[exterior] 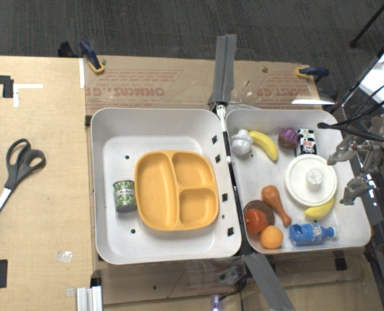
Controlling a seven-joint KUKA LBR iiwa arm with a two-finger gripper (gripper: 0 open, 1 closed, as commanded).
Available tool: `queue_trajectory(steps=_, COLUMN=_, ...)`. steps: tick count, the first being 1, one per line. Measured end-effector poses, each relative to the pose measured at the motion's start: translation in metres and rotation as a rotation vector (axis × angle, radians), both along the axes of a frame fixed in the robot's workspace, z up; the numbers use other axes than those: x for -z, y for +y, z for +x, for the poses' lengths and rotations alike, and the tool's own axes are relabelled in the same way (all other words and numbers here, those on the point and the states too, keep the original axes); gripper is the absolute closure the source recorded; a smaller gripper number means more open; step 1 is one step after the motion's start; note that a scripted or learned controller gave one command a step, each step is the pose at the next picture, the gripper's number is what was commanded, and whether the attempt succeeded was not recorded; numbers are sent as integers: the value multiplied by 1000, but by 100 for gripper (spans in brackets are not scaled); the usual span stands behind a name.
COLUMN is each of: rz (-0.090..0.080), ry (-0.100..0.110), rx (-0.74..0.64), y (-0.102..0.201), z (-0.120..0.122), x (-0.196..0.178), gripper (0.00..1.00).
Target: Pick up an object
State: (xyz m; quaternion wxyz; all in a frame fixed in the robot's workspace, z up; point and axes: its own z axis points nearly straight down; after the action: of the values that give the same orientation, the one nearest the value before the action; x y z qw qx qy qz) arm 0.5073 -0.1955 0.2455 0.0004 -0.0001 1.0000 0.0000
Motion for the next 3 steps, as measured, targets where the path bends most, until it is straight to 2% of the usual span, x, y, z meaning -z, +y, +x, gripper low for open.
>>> queue_trajectory(steps=1, rz=-2, ry=-10, rx=-70, y=35, z=2, x=149, gripper=0)
queue_trajectory(steps=2, rz=-3, ry=-27, rx=-105, y=98, z=-16, x=149, gripper=0)
queue_trajectory(steps=3, rz=-2, ry=-6, rx=-141, y=45, z=128, x=128, gripper=0)
